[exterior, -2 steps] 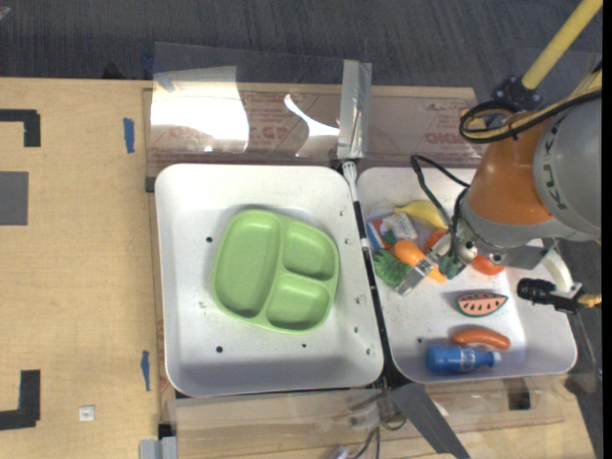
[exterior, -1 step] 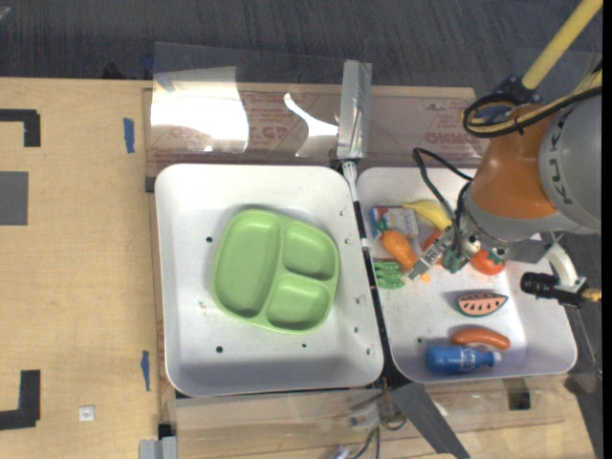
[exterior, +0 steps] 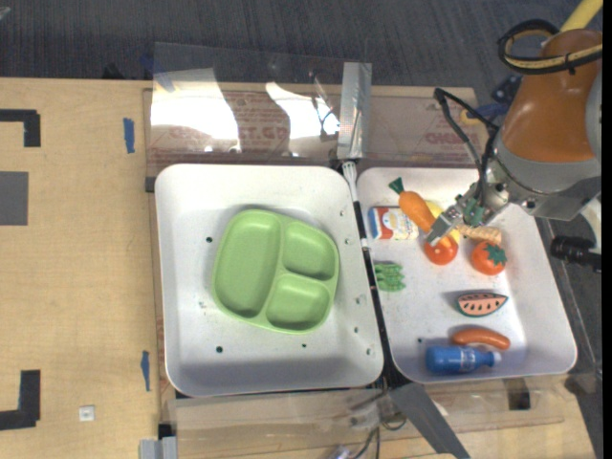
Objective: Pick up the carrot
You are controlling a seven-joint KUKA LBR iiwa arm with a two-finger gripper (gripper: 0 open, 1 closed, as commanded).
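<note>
Take the carrot (exterior: 416, 208) as your reference: it lies in the right bin (exterior: 559, 347), toward the far left part of it, its long axis running diagonally with the green top pointing up-left and the orange tip pointing down-right. The gripper (exterior: 457, 220) sits just off that orange tip, down and to the right of the carrot, so the coming move has to shift up-left along that same diagonal. You'll see one pale finger slanting toward the tip (it looks close to touching, though I can't be sure), and how far the gripper is spread cannot be told from here. Nothing is visibly between the fingers, so don't count it as a grasp. Right below the carrot's tip sits a red tomato (exterior: 441, 251); just left of the carrot is a small white-and-red packet (exterior: 385, 224).
</note>
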